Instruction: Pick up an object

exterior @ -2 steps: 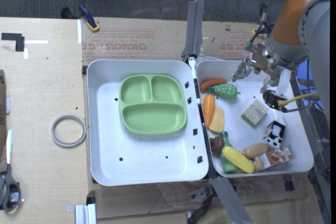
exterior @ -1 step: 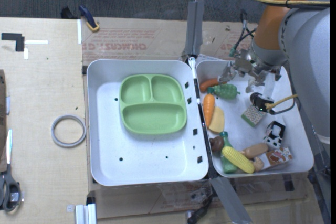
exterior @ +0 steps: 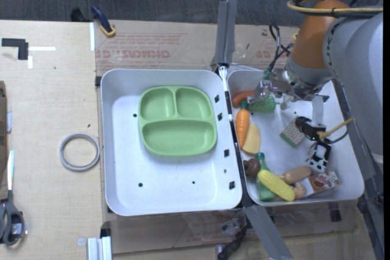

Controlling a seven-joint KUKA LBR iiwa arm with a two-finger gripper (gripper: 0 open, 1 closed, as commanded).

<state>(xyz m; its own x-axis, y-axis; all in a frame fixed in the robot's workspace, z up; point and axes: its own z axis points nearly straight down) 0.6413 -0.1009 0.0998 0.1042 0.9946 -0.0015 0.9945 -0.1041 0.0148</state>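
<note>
From the overhead camera, the end effector [exterior: 267, 93] hangs low over the far-left corner of the right bin [exterior: 347, 189], just above a green toy [exterior: 263, 105]; whether it is wide, narrow or holding something I cannot tell (the wrist hides it). Nothing is visibly lifted, so the pick looks not yet done. Toward the bin's near wall lie a carrot [exterior: 242, 125], a corn cob [exterior: 276, 185] and a sausage [exterior: 296, 175]. Beside this bin, the left bin [exterior: 116, 192] holds a green divided plate [exterior: 178, 120]. Beyond the bins, red print on cardboard [exterior: 146, 45] is mirrored and unreadable.
</note>
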